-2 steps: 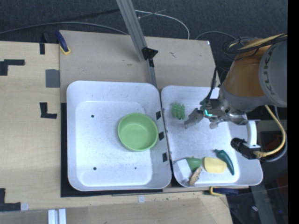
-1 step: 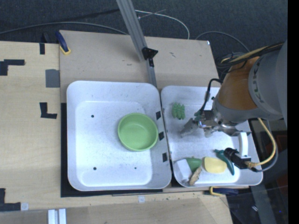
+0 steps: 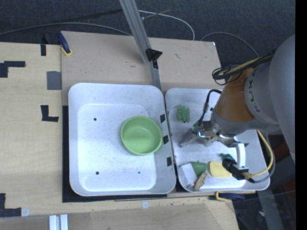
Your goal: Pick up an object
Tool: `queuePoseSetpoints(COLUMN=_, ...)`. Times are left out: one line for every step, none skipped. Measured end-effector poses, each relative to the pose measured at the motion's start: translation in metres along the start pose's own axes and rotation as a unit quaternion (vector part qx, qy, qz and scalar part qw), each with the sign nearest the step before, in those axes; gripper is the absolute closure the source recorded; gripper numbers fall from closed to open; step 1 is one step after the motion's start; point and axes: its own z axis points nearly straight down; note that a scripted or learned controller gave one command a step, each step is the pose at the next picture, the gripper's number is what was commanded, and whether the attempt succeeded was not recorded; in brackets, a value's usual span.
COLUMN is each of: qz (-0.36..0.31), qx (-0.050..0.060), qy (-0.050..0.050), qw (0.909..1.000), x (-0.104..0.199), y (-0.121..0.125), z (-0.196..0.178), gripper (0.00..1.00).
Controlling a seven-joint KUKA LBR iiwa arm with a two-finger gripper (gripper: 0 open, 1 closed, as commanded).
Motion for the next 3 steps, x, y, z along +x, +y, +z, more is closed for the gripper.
queuePoseSetpoints(qz=0.000, qx=0.001, qy=0.002, qw=1.0000, x=0.001, y=0.000, z=-0.012, gripper=1.00)
queuePoseSetpoints(qz=0.000, qx=-0.002, qy=0.001, qw=1.0000, x=0.002, y=-0.003, z=-0.074, gripper=1.00)
queuePoseSetpoints(qz=0.000, qx=-0.002, qy=0.001, qw=1.0000, x=0.002, y=-0.003, z=-0.137, gripper=1.00)
